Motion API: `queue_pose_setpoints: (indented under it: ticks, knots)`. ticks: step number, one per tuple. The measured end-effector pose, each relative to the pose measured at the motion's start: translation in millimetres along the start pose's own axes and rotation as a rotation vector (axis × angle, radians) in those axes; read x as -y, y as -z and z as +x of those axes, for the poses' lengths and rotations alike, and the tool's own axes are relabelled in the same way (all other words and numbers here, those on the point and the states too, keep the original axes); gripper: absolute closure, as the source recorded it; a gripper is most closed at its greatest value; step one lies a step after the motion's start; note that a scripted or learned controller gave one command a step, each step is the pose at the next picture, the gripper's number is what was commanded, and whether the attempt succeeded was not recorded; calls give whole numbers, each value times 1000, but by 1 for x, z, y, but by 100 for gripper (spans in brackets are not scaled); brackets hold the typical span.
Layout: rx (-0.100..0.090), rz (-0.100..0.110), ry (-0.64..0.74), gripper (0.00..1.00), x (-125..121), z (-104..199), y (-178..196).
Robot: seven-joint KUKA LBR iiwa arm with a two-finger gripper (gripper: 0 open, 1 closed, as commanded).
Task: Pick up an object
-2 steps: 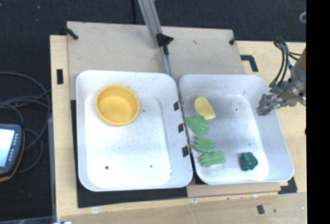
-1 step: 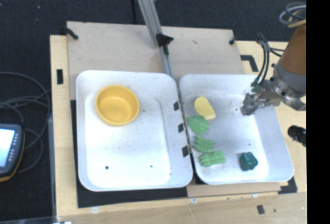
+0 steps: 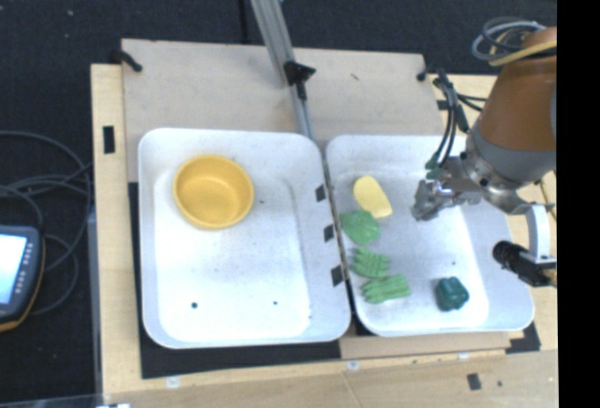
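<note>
Two shallow white bins sit side by side on the bench: the left bin [image 3: 159, 303] contains a yellow bowl [image 3: 215, 191], and the right bin [image 3: 502, 303] contains the candidate objects for the pick. These are a yellow oblong piece [image 3: 372, 196] near the inner wall, a round green piece [image 3: 361, 228] just below it and close to touching it, two green ribbed pieces [image 3: 369, 261] [image 3: 386, 288] further toward the front edge, and a dark green block [image 3: 452, 294] apart from the others, toward the front right. The arm [image 3: 517, 115] reaches in from the right, and the gripper [image 3: 429, 200] sits over the right bin, beside the yellow oblong piece but clear of it, above a bare patch of bin floor. Nothing is visible between the jaws; whether they stand apart or together cannot be determined at this resolution. The step in hand is judged to be the approach phase, with no object yet selected by contact. The next move calls for a lateral correction toward a chosen object, most plausibly the yellow oblong piece as the nearest, followed by a descent that brackets it on both sides. The close spacing of the yellow and round green pieces presents a risk of a jaw landing on the neighbour or pushing the target against the bin wall.
</note>
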State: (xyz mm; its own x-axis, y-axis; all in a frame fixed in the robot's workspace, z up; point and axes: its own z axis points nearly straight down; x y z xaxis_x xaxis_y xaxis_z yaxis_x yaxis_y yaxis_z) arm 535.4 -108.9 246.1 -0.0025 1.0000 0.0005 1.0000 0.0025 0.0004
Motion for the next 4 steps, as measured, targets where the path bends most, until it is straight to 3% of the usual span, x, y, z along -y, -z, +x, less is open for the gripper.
queue_pose_setpoints:
  ticks: [2, 4]
  knots:
    - [0, 0, 0, 100, 20, 94, -3]
    - [0, 0, 1, 100, 23, 192, -6]
